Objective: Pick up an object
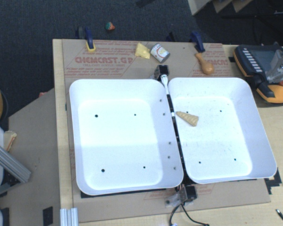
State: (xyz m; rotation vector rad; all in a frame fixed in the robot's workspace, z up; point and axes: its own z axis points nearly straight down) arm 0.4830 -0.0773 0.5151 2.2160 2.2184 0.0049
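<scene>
Two shallow white bins sit side by side on the bench (132, 206). The right bin (254, 126) holds one thing: a small tan cone-shaped piece (187, 118), lying on its side near that bin's upper left, close to the divide between the bins. The left bin (80, 126) shows only its dark floor dots. Behind the bins, on the brown board, lie a yellow wedge (142, 51), a small white and grey block (160, 52) just beside it, and a wooden-handled tool (204, 63). A black and yellow pendant (262, 69) rests at the right.
</scene>
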